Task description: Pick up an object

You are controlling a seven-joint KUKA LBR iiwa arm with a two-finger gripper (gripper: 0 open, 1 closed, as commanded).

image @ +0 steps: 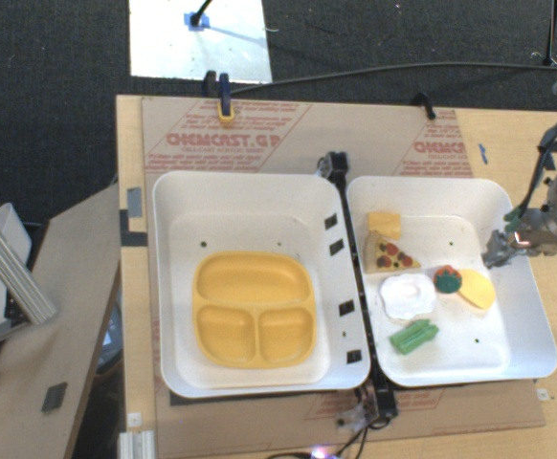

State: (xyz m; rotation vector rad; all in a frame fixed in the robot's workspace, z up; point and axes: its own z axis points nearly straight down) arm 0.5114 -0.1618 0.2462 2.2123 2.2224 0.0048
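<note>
We see the claw (501, 248) at the right rim of the right bin (527, 338), nothing visibly in it; we cannot tell how it is set. The toys lie in that bin: a yellow piece (478, 291) nearest the claw, a red one (448, 279) beside it, a green one (413, 336) nearer us.

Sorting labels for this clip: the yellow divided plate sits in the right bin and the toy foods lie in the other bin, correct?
Not quite. The camera view shows the yellow divided plate in the left bin; the toy foods, such as the green piece, lie in the other, right bin.
</note>
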